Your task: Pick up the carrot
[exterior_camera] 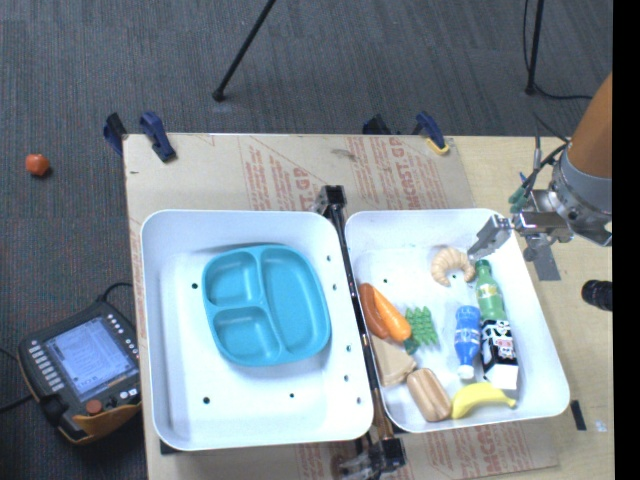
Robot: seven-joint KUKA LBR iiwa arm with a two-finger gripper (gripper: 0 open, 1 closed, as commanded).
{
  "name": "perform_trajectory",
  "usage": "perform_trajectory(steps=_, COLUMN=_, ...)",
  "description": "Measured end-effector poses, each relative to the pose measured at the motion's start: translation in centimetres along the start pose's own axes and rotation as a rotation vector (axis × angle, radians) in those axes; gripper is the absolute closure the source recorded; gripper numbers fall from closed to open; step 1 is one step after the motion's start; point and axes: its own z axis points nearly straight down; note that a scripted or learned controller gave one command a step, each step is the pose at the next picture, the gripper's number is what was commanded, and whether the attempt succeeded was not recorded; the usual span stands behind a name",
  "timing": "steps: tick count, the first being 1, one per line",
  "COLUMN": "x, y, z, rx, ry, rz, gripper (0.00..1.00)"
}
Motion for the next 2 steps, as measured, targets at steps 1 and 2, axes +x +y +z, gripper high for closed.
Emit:
perform_trajectory(steps=1, x=7.9, y=1.2, z=9.1, rx=0.003, ry=0.001, rz=-0.138, gripper=0.0)
perform_trajectory(steps=2, x=7.3, y=-0.4, z=17.9, rx=0.002, ry=0.001, rz=0.076, gripper=0.0)
